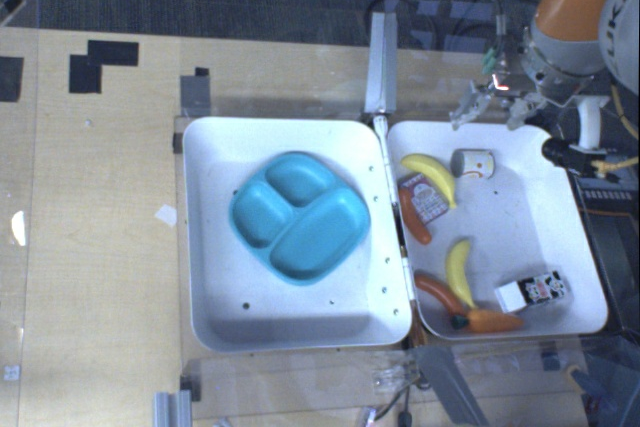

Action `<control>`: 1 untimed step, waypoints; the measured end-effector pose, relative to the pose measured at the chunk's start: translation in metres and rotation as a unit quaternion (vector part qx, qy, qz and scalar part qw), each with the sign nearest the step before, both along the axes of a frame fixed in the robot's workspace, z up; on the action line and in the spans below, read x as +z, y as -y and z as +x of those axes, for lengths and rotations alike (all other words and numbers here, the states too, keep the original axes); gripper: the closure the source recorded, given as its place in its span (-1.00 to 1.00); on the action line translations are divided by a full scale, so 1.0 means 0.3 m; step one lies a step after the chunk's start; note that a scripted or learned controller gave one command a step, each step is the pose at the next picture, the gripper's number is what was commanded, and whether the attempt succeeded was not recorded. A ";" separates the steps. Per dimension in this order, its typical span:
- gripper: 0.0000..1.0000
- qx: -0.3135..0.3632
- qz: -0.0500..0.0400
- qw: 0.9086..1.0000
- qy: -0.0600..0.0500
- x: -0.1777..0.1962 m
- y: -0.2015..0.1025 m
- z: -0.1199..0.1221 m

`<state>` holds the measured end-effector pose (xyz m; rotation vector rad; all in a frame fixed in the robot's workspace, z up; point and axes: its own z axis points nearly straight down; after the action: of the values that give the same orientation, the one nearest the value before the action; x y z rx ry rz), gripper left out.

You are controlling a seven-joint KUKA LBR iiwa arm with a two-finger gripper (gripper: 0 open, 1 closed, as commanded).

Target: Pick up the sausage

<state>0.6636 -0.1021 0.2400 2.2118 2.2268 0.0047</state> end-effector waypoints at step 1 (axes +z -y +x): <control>-1.00 -0.007 0.000 1.000 -0.001 -0.337 0.073 -0.195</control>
<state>0.6052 -0.1240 0.1388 2.2279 2.2126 0.0023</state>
